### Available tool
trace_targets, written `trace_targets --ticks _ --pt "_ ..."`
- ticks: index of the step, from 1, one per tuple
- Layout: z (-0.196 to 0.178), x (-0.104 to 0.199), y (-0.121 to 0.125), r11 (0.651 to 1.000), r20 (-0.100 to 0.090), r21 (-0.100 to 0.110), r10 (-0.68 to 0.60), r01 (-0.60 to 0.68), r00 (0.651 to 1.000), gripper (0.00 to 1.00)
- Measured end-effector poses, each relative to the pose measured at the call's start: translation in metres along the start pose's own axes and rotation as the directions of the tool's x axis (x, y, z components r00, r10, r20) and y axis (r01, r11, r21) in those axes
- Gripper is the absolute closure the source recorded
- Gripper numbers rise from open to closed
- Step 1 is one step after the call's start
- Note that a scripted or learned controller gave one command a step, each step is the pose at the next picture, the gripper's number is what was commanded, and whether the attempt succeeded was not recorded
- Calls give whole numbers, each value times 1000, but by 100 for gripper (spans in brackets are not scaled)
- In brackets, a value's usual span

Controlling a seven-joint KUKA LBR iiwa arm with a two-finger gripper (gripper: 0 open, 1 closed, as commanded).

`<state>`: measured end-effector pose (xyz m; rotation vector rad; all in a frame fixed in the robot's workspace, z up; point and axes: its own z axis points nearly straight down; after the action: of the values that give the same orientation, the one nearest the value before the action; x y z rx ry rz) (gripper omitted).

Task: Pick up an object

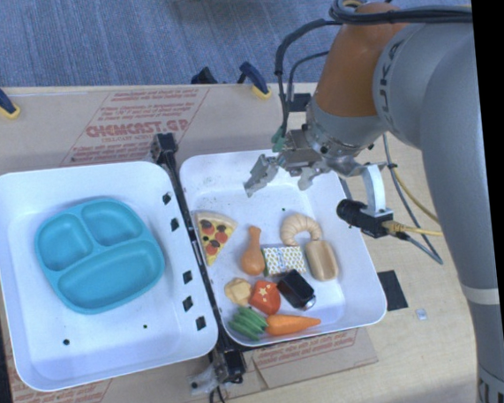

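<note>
In the camera view, the gripper (282, 175) hung over the upper part of the right bin (360, 296), its two grey fingers spread apart with nothing between them, so it was released and carrying no object. It stood above bare white floor, well apart from the toy food, which lay crowded in the lower half of that bin; judging by this, the arm was poised high to choose a target rather than committed to one. The nearest candidates were the croissant (299, 227) and the hot dog bun (321, 259), the bun's long axis running nearly up and down the view, just beside a small checked block (283, 258). The chicken drumstick (252, 251) lay with its thin bone end pointing up toward the gripper and its thick end down. The pizza slice (212, 232) rested against the bin's left wall, its tip pointing down and left. Lower still, the carrot (290, 324) lay almost level, its tip pointing right, touching a green vegetable (248, 321), with a tomato (265, 297) and a black piece (295, 288) just above. The left bin (17, 343) held a blue divided plate (99, 252), probably set there as a place for picked items.
</note>
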<state>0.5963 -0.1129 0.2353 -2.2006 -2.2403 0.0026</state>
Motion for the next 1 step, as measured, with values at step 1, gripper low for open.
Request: trace_targets --ticks 1 --pt "141 -9 -20 998 -1 4 -61 61 998 0"
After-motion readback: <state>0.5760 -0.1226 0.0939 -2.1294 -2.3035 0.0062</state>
